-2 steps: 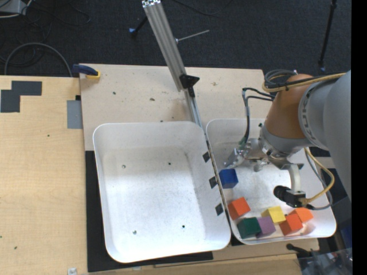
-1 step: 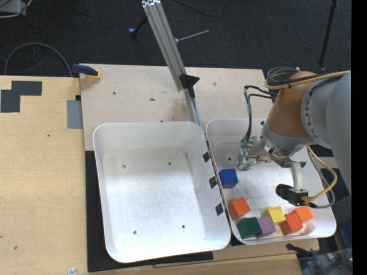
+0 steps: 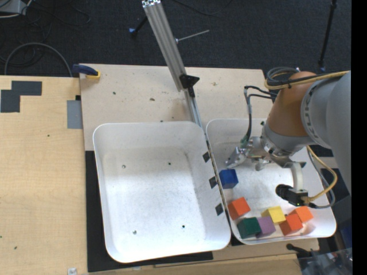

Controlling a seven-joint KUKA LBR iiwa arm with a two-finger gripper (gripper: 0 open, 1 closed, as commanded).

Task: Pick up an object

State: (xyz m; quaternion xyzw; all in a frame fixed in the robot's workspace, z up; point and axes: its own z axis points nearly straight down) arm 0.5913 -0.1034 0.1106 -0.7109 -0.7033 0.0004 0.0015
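The grey arm (image 3: 312, 116) reached over the right bin (image 3: 327, 225), a smooth, shallow white tray. Its gripper (image 3: 234, 160) hovered just above the blue cube (image 3: 229, 179), fingers apart, nothing between them. That hard, square-edged block sat beside the bin's left wall, so a descending finger might strike the wall or nudge the cube aside.

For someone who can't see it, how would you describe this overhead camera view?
A grey robot arm with an orange band reaches into the right white bin, its gripper just above a blue cube. More coloured blocks cluster at the near edge.
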